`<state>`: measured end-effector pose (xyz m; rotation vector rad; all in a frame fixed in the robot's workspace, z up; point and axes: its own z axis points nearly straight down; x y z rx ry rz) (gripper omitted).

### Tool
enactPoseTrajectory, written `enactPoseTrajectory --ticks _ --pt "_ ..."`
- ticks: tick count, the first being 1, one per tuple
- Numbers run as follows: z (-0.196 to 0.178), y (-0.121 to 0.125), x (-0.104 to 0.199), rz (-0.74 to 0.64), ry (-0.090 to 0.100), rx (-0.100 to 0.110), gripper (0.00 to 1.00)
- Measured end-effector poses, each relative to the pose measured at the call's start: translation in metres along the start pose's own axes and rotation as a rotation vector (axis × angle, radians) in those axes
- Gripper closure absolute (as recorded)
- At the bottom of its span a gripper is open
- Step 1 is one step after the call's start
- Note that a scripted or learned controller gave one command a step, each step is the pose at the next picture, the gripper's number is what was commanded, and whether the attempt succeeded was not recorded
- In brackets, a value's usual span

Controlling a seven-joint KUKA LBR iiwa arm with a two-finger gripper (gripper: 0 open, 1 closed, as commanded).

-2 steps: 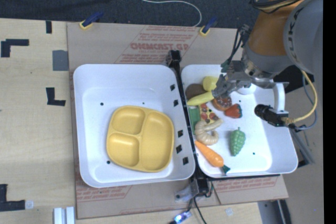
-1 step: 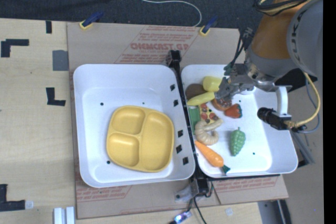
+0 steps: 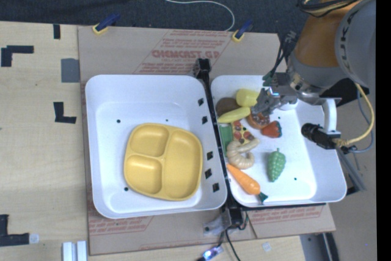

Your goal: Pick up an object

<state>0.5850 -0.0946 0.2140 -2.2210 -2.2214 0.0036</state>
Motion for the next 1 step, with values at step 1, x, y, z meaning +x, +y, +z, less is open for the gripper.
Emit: enactPoseTrajectory --ticks 1 --pt "-0.0181 0.0051 0.0038 -0.002 0.001 -0.002 1.00"
